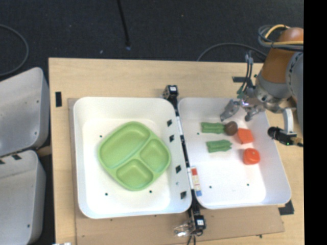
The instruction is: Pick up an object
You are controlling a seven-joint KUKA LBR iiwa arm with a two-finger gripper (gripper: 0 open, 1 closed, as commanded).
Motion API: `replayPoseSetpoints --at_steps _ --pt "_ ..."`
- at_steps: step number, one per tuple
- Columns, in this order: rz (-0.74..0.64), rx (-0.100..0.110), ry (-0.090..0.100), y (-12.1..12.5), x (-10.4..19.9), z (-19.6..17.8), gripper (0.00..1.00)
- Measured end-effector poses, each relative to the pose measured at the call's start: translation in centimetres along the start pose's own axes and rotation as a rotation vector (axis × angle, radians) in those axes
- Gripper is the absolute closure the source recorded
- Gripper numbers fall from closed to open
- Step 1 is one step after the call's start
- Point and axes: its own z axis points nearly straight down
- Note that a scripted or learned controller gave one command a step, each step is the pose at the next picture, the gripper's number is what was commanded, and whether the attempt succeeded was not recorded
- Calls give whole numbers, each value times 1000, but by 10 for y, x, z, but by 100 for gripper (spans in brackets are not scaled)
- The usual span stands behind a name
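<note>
A grey robot arm (278, 70) with an orange band reaches in from the right over the far corner of the right-hand white bin (230, 188), its gripper (239, 111) hanging with its two fingers spread wide and nothing between them. Just below the gripper, on the bin floor, lies a small brown ball (231, 128), touching the end of a green bean pod (212, 127) that stretches away to the gripper's left. A second green pod (218, 146) sits further below. Beside the ball, below and to the right of the gripper, is an orange block (245, 136), with a round orange piece (251, 156) beyond it. Well to the left, the other white bin (87, 188) carries a green divided plate (134, 155).
</note>
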Motion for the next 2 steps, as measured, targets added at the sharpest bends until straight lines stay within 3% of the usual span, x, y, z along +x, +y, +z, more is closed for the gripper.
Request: replayPoseSetpoints --at_steps 1,2 --pt "0 -11 -1 3 -1 33 0" --pt "-1 -15 -5 4 -3 20 100"
